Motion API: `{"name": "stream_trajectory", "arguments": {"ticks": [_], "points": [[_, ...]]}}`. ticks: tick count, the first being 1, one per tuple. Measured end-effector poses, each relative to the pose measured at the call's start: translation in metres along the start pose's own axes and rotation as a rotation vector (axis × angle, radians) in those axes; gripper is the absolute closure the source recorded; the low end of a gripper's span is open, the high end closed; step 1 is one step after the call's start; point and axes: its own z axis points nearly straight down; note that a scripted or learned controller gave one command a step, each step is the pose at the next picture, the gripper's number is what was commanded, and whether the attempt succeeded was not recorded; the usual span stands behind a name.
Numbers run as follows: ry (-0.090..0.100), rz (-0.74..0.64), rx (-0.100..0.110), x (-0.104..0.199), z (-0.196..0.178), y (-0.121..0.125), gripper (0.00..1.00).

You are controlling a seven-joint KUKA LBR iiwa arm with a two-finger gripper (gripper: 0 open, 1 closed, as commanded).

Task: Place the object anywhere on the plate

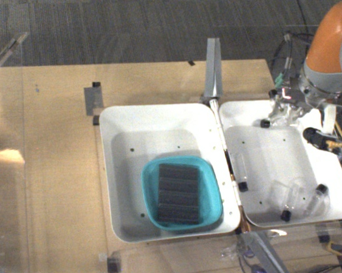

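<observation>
A teal plate (pixel 210 186) lies in the front part of the left white bin (pixel 121 167). A dark grey ribbed block (pixel 178 193) rests flat on the plate, covering most of its middle. The arm comes in at the upper right, its orange band (pixel 328 30) above the wrist. My gripper (pixel 284 109) hangs over the back right corner of the right bin (pixel 262 154), far from the plate and the block. Nothing shows between its fingers.
Several clear plastic pieces with small black ends lie in the right bin, one (pixel 292 198) near the front right and one (pixel 240 167) along the left wall. A grey post (pixel 213 70) stands behind the seam between the bins. Cables (pixel 329 140) hang at the right.
</observation>
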Motion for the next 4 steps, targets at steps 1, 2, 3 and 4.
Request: {"name": "stream_trajectory", "arguments": {"ticks": [1, 2, 3, 4], "points": [[0.002, -0.041, 0.003, 0.062, 0.012, -0.051, 1.00], [0.003, -0.106, 0.003, 0.124, 0.012, -0.089, 1.00], [0.002, -0.159, -0.006, 0.058, -0.159, -0.124, 1.00], [0.002, -0.229, 0.004, 0.122, -0.012, -0.132, 1.00]]}}
